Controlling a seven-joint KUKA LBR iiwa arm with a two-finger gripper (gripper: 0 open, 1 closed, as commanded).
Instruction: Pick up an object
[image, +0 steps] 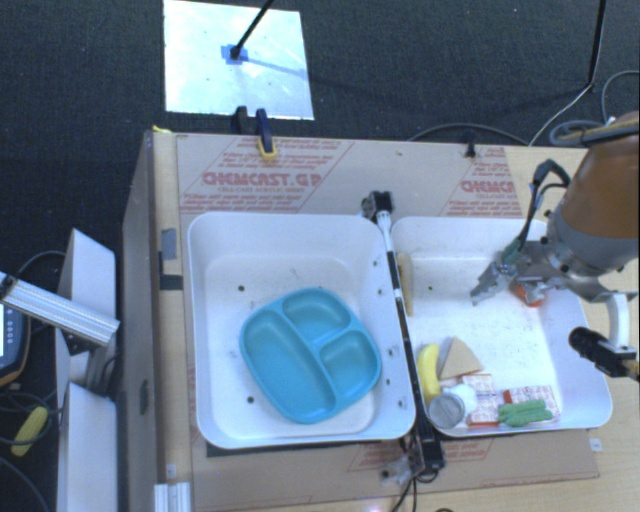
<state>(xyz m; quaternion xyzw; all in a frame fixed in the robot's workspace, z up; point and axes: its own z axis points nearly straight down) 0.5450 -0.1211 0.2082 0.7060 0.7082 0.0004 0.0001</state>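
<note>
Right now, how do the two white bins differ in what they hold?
The left bin holds one large thing, a blue divided plate, lying flat. The right bin holds several small things crowded at its near edge: a yellow banana, a tan wedge, a green item and a round tin. The gripper hangs over the right bin, not the left bin. Both are shallow, white and side by side.

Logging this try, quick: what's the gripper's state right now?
Gripper: above the right bin, by an orange object; state cannot be told.
</note>
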